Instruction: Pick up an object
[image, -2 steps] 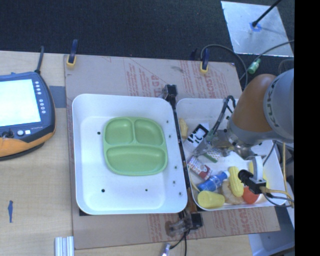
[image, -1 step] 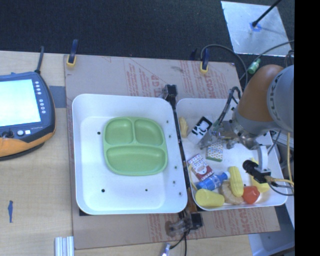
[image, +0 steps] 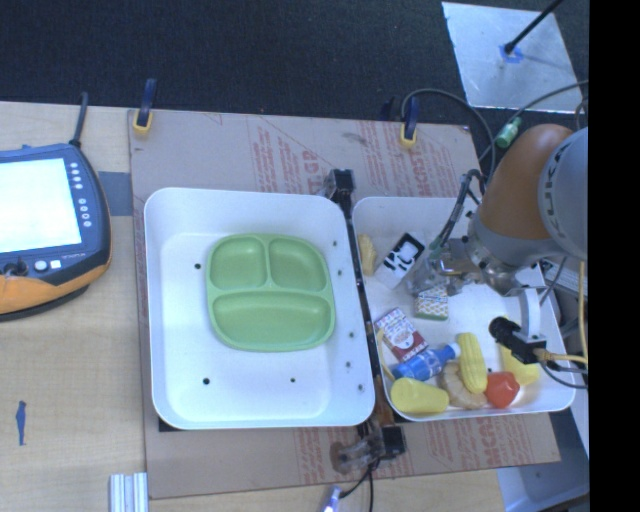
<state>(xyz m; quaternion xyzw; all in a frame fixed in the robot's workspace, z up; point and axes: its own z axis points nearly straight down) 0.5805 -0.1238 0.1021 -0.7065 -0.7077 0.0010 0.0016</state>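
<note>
My gripper hangs over the middle of the right bin, reaching in from the right. Just below its tip lies a small green-and-white box; whether they touch is unclear. A black-and-white card sits to the gripper's left, with a pale yellow piece by the bin's left wall. Nearer the front lie a red-and-white packet, a blue bottle, a yellow lemon, a corn cob, a red tomato and a yellow banana.
The left bin holds a green divided plate. A tablet pendant rests on the bench at far left. Clamps stand between the bins at the back and at the front.
</note>
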